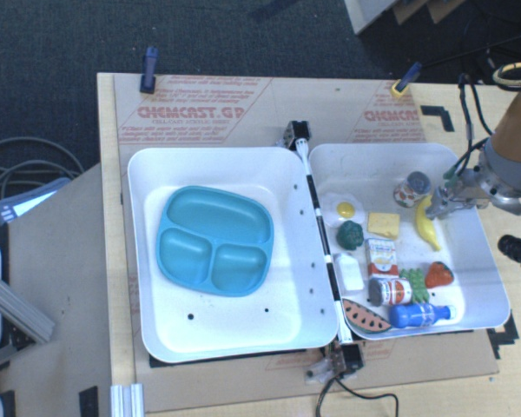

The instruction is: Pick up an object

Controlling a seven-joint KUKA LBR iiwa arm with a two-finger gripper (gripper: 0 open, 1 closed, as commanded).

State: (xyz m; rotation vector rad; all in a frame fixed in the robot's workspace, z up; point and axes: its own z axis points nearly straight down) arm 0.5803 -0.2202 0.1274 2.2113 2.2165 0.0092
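Your claw [440, 203] hangs over the right bin [491, 268], near its far right side, and I cannot tell if it is spread or pressed together, because the wrist covers it. The banana [427, 228] lies just below it, touching or nearly so, with its long axis running toward the near edge. The small can [411, 188] stands just left.

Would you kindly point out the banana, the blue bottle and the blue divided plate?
banana [427, 227], camera view, middle of its curve
blue bottle [421, 315], camera view, its body
blue divided plate [175, 217], camera view, upper left rim
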